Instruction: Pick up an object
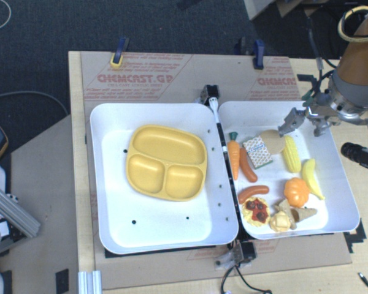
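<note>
Yellow plastic corn cob point(291, 154) lies with the other toy foods crowded in the right white bin point(349, 208), near its far edge, just under the metal two-finger end effector point(306, 122), which hangs open and empty, apparently poised to pick one.

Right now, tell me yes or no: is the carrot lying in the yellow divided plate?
No. The carrot lies in the right bin beside a sausage, while the yellow divided plate sits in the left bin.
</note>
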Controlling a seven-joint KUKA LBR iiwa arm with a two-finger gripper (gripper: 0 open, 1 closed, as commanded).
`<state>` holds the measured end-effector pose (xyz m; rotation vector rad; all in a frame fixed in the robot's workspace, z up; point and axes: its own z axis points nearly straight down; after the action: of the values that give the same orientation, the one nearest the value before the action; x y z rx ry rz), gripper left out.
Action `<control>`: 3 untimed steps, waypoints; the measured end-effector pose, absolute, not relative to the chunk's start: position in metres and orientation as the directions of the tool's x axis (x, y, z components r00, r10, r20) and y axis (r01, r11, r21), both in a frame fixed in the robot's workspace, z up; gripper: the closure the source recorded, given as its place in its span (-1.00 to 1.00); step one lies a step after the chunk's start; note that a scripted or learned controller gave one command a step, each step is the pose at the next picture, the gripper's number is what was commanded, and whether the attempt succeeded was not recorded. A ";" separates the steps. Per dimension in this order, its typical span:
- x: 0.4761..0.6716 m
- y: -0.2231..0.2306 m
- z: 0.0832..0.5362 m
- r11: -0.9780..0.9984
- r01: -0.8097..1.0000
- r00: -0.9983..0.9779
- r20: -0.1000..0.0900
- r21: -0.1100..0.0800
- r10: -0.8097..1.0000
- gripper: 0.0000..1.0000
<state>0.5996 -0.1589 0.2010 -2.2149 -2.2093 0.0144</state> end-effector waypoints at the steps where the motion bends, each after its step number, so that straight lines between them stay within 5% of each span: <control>1: 0.603 -0.159 0.210 0.000 1.000 0.000 0.000 -0.001 1.000 -1.00; 3: 0.596 -0.160 0.112 0.000 1.000 0.000 0.001 -0.004 1.000 -1.00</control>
<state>0.5962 -0.1603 0.1124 -2.2189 -2.2192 0.0026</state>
